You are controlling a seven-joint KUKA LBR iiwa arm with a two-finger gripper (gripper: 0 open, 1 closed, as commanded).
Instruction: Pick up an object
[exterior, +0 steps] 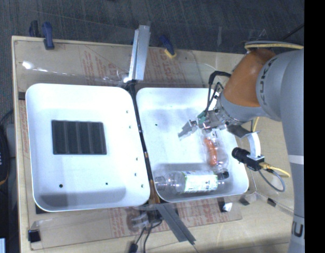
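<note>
In the right shallow white bin point(152, 141), a clear plastic bottle with a green label point(191, 182) lies along the near wall. A small orange-filled clear bottle point(213, 152) lies just above it, directly under the gripper point(199, 124), whose jaws' opening I cannot tell.

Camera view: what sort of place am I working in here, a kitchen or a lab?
Most likely a robotics lab bench: two white bins clamped to a board, the grey arm over the right one, and test bottles inside it.
</note>
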